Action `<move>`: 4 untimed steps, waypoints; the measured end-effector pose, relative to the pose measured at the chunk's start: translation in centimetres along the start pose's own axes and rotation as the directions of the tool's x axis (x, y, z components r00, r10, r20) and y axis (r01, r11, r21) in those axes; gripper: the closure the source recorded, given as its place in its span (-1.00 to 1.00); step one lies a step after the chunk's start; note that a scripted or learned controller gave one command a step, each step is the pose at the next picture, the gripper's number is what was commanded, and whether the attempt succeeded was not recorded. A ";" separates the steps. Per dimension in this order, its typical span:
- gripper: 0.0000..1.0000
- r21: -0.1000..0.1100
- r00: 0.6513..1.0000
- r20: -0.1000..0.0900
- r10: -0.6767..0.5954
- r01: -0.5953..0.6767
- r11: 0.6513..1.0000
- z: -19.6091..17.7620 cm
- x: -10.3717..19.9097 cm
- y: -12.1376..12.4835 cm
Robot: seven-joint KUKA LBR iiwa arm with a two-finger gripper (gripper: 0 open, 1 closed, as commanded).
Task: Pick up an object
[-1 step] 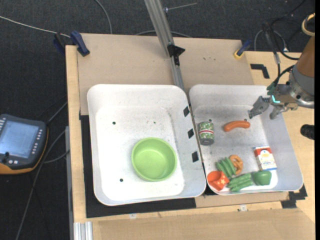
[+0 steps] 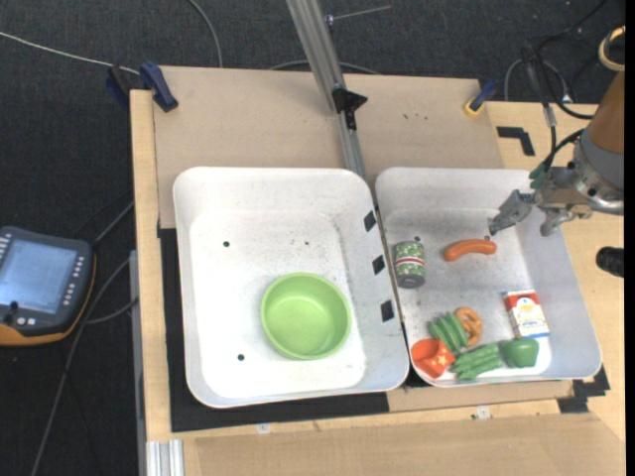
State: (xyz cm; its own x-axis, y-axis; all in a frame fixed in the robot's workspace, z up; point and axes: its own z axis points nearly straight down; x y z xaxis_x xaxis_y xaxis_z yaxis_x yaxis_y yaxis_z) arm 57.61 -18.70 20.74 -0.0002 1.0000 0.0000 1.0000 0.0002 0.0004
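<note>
Where tool (image 2: pixel 526 216) hovers, sausage (image 2: pixel 469 250) just beside

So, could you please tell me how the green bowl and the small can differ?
The green bowl is plain lime green, wide and open-topped; the can is narrower, with a patterned label. The bowl sits in the left bin, the can in the right bin by the divide. Both look round.

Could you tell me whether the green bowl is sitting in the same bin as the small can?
No, the green bowl sits in the left bin, while the small can stands in the right bin.
</note>
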 end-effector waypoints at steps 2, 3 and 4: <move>-1.00 0.005 1.000 -0.001 0.000 0.000 1.000 11.3 -0.4 -0.6; 1.00 -0.002 1.000 0.000 0.000 0.000 1.000 9.9 -0.5 -0.5; 1.00 -0.004 1.000 0.001 0.000 0.000 1.000 5.5 -1.0 -0.5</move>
State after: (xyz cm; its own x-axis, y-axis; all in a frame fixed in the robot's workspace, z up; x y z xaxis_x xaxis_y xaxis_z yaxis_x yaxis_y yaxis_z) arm 57.12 -19.73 15.21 0.0001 1.0000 -0.0012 1.0000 -0.0001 0.0042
